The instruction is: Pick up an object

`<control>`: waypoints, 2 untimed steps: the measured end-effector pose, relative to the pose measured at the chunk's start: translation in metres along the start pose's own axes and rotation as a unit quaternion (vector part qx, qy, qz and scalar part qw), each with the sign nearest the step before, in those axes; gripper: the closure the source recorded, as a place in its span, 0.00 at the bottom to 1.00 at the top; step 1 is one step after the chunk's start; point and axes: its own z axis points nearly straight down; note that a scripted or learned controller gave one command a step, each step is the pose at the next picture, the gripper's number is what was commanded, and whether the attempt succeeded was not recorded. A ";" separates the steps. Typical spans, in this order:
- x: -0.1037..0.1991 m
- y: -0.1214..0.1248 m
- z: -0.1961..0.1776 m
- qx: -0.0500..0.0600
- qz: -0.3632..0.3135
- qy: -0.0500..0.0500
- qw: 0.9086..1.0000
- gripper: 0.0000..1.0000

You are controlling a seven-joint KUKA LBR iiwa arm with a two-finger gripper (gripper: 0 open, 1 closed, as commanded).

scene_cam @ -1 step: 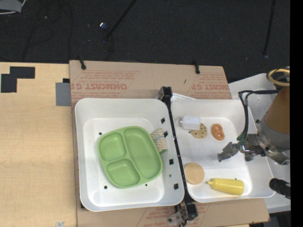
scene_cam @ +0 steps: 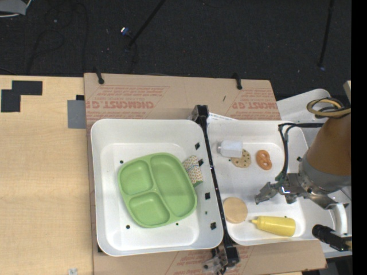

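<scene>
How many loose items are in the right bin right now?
5: a white cylinder at the back left, a cookie beside it, a pretzel further right, a tan disc front left, a mustard bottle at the front. The arm may hide more.

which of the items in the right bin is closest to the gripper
The yellow mustard bottle, lying on its side just below the gripper. The tan disc, pretzel, cookie and white piece lie farther off.

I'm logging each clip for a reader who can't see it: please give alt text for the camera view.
The grey arm's gripper hangs low over the right bin, just above a yellow mustard bottle and beside a round tan disc. Farther back lie a pretzel, a cookie and a small white object. The left bin holds a green divided plate.
</scene>
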 end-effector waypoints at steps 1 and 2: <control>0.001 -0.001 0.054 0.000 0.000 0.000 1.000 0.00; 0.000 0.000 0.041 -0.001 0.002 0.000 1.000 1.00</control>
